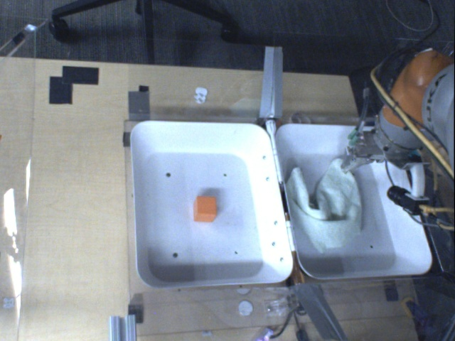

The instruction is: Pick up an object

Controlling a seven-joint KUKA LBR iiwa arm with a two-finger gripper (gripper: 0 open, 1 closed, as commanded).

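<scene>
Cloth (328, 206), pale grey-green and crumpled, lies in the right bin (405, 261); I see its upper corner drawn up to the gripper (353, 158), whose fingers look closed on it. Left of the cloth sits an orange cube (205, 209).

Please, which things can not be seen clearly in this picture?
- Claw, camera view: small and blurred against the pale cloth; open or shut cannot be told.
- Cloth: its folds hide whatever lies under it in the right bin.
- Arm: cut off by the right edge.
- Orange cube in the left bin: its lower faces are hidden.
</scene>
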